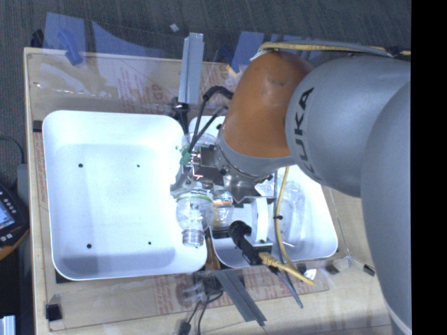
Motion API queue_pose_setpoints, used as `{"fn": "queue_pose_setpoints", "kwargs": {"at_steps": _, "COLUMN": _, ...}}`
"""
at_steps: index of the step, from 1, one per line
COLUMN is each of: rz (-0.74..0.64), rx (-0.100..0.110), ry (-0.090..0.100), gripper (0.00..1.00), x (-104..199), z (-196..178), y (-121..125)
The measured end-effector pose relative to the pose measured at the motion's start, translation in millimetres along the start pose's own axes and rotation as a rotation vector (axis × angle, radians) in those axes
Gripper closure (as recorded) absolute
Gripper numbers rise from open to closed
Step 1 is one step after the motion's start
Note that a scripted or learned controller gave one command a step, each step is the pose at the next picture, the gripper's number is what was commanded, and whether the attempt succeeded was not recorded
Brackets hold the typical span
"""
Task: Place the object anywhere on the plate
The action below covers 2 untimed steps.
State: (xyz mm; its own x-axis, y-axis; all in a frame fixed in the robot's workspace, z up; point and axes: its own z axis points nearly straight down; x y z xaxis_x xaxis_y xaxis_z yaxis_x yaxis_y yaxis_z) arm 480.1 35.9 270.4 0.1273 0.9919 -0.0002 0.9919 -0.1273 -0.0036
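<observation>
A: Where's the bottle [193,218]?
B: Centre frame, under the gripper [199,187], over the rim between the bins.
A: Gripped?
B: Finger state: can't tell. No plate seen; placing remains.

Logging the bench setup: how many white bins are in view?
2. The left bin lies open to the camera; the right bin sits beside it, largely hidden under the arm, so its contents may be hidden.

Hand [199,187]: I see it over the bins' shared edge.
Bottle [193,218]: clear plastic, just under it, cap down.
</observation>
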Motion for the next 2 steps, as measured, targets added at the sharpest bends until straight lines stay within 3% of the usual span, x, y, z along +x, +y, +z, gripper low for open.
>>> {"fn": "queue_pose_setpoints", "kwargs": {"at_steps": 1, "rz": -0.062, "rx": 0.000, "ry": -0.001, "gripper": 1.00, "x": 75, "z": 7, "y": -13}}
{"fn": "queue_pose_setpoints", "kwargs": {"at_steps": 2, "rz": -0.017, "rx": -0.002, "ry": -0.001, "gripper": 1.00, "x": 4, "z": -34, "y": 66}}
